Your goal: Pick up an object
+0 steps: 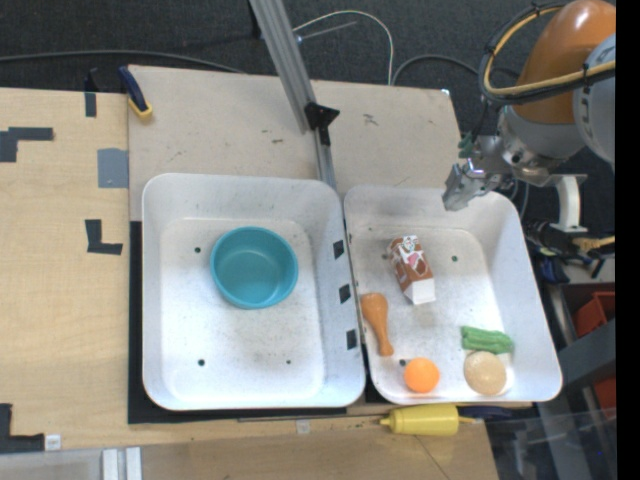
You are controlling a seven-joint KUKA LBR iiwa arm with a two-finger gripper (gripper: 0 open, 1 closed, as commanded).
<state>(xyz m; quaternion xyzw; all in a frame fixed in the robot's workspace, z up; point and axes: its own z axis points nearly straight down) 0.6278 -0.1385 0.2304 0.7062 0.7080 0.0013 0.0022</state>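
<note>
Yellow bottle (424, 421), carton (411, 270) print unreadable

The setting was a robotics laboratory. A wooden bench (230, 138) carried two white bins (160, 268), tape markers (100, 236) and a clamp (135, 90); loose cables (340, 23) and a metal mast (285, 48) stood behind, beside an industrial arm (560, 68).

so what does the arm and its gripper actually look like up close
The arm is grey with a rounded, glossy orange band above the wrist. A yellow-and-black cable loops around that band. At its end sits a small grey metal gripper, blocky and darker than the links, with a touch of green at its top. Its jaws are too small to make out.
</note>
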